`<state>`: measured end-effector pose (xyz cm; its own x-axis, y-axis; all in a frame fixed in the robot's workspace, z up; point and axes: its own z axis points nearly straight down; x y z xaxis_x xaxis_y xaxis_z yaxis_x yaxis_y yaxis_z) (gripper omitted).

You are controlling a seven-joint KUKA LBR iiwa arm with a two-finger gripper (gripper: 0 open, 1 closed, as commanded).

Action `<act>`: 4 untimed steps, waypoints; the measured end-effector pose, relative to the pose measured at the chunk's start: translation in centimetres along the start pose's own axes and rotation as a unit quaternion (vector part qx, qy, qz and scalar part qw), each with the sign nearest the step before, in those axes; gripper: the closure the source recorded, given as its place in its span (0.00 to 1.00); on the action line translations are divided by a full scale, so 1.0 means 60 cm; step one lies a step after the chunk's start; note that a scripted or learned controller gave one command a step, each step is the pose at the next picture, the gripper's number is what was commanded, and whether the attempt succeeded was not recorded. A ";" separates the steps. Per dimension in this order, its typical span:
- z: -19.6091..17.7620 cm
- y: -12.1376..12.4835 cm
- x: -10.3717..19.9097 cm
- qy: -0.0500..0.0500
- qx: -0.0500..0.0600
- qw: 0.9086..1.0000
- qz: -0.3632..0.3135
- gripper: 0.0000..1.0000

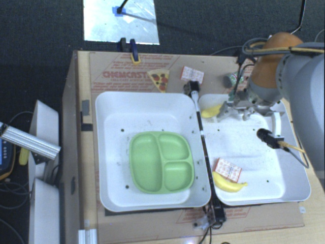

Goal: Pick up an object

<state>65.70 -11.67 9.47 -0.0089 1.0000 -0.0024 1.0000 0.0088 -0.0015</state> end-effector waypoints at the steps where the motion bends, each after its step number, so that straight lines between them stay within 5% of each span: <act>1: -0.131 0.021 -0.009 0.000 -0.004 1.000 0.002 0.00; 2: -0.045 0.013 0.049 0.002 -0.001 1.000 0.002 0.00; 3: 0.010 -0.051 0.033 0.001 -0.007 1.000 0.003 0.00; 4: -0.095 -0.137 -0.080 0.000 -0.003 1.000 0.004 0.00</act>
<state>57.55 -16.50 15.19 -0.0002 1.0000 -0.0027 1.0000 0.0002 0.0038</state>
